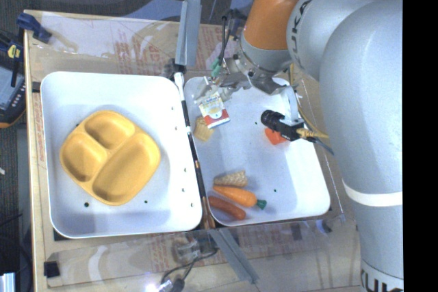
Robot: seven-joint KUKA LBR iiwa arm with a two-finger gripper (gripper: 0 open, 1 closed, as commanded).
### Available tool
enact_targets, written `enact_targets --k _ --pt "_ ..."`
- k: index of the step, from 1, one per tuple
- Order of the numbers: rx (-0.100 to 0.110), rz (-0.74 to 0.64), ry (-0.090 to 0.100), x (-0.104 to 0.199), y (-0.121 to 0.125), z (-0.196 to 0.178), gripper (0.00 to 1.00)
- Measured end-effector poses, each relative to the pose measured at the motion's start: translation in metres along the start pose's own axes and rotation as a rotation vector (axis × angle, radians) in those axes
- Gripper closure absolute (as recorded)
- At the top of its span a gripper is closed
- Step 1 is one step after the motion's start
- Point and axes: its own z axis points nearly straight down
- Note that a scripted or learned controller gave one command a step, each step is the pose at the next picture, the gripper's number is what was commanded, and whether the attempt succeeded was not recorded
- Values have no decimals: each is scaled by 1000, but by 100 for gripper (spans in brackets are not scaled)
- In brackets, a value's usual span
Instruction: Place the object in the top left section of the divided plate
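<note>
Gripper (216, 92) sits at approx 10 o'clock in the R bin (301, 181), right over a small red-and-white carton (214, 114). That's prob the object to move. Can't tell if the gripper is clenched or released, or if it has the carton at all; the wrist blocks the contact area. The step in hand looks like the pick, so the task is at an early stage. Carton lies tilted on the bin floor, w/ a tan bit (203, 130) just beside it at 7 o'clock, near the bin wall. To do it well, come straight down, centred on the carton, and keep clear of the tan bit and the wall. Confirm the hold before lifting, since a light carton may slip or twist. A red bit (274, 139) lies near bin centre. The corn (231, 178), carrot (239, 197) and sausage (226, 207) at 7 o'clock are well apart, no issue. Target is the yellow plate (66, 150), mid L bin (68, 215). It's rotated, w/ small sections at its 12 and 9 o'clock, so check which one counts as top left. Lift high enough to clear both bin walls, then release low so the carton doesn't bounce into the big section.
</note>
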Motion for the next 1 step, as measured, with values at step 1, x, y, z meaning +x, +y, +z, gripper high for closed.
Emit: enact_targets --k 1 --pt "-1 -30 -1 126 -24 -54 100"
